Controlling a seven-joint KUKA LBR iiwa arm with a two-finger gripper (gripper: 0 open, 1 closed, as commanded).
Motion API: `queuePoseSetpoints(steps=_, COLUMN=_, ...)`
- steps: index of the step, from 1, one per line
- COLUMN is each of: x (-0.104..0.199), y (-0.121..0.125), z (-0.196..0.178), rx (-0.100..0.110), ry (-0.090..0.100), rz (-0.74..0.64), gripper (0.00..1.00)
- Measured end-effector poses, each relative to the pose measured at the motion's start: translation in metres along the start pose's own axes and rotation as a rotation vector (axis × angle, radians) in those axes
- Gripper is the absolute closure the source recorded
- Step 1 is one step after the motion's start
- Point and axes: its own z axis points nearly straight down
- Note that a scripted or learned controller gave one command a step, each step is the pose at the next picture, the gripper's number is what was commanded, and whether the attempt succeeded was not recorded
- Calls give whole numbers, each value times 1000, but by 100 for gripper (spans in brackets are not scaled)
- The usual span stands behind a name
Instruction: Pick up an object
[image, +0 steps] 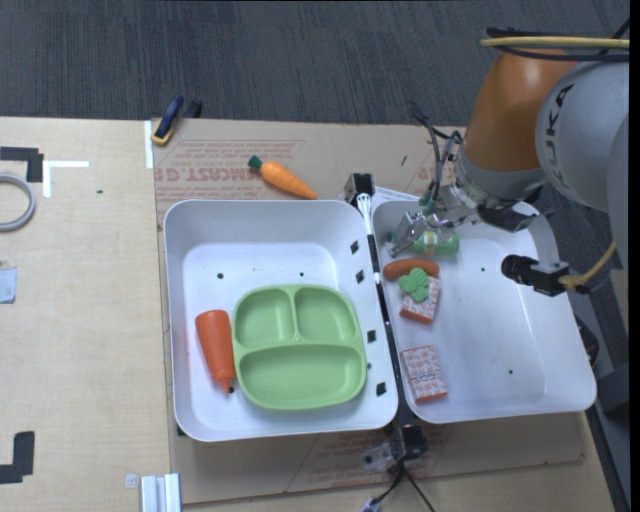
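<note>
While the pincer (418, 228) hangs low at the far left corner of the right bin (520, 385), the step in hand looks like closing on a small green item (438, 241) just beside its tips. To do this well, I judge the tips should straddle the item squarely, settle before squeezing, then lift straight up, clear of the bin wall and the divider close by. How far the pincer stands open cannot be told: its metal tips blur together against wires and the white floor, and nothing is plainly seen gripped between them. It seems to touch or nearly touch the green item, no more.

Just near of that lies a red sausage (411, 268), then a packet (420, 297) with a green piece on top, and nearer yet a box (423, 373). In the left bin (260, 235) sit a green tray (298, 347) and an orange cup (215, 347). A carrot (283, 177) lies on the surface (80, 320) beyond that bin.
</note>
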Motion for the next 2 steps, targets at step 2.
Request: queuePoseSetpoints(steps=2, x=0, y=0, z=0, rx=0, ry=0, rz=0, gripper=0)
